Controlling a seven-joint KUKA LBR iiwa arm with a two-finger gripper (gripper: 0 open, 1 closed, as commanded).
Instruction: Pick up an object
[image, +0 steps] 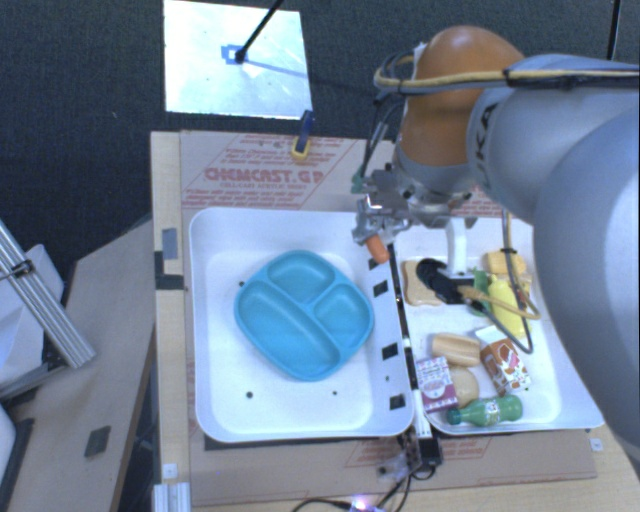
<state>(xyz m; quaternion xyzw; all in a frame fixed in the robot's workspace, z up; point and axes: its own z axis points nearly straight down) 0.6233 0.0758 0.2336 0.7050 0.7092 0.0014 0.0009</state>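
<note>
Arm (560, 170) entering from right, gripper (374, 238) over the bins' divider at the far end, fingers clamped on a small orange piece (377, 250), left bin (215, 400) with blue tray (303, 313), right bin (570, 400) with green bottle (485, 411), banana (507, 300), carton (434, 383).

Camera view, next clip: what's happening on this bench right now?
A grey KUKA arm reaches in from the right, its pincer sitting high over the divider between the two white bins. A small orange object shows at its tip, though I can't confirm a grip. The left bin holds a blue sectioned tray. The right bin holds toy food, including a green bottle and a banana.
</note>
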